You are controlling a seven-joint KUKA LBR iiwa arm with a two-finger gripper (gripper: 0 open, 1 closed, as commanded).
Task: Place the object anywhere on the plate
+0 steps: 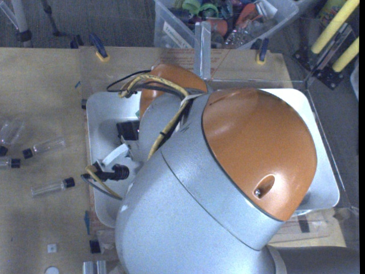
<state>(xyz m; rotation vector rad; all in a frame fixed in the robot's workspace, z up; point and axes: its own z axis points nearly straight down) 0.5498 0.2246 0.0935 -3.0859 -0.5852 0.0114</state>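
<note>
My grey arm with its orange band point(256, 147) reaches over both bins and hides most of their floors. The wrist dips into the left white bin point(97, 119), where the gripper point(127, 133) shows as a dark shape low over the bin floor, partly hidden by the arm and cables. A strip of bare white bin floor point(108, 136) shows to the left of the gripper.
The right bin's rim point(322, 136) shows past the arm. A clear tub of coloured items point(228, 4) stands at the back. Blue clamps point(101, 53) grip the bench's far edge. Small clear vials with black caps point(51, 186) lie on the bench at the left.
</note>
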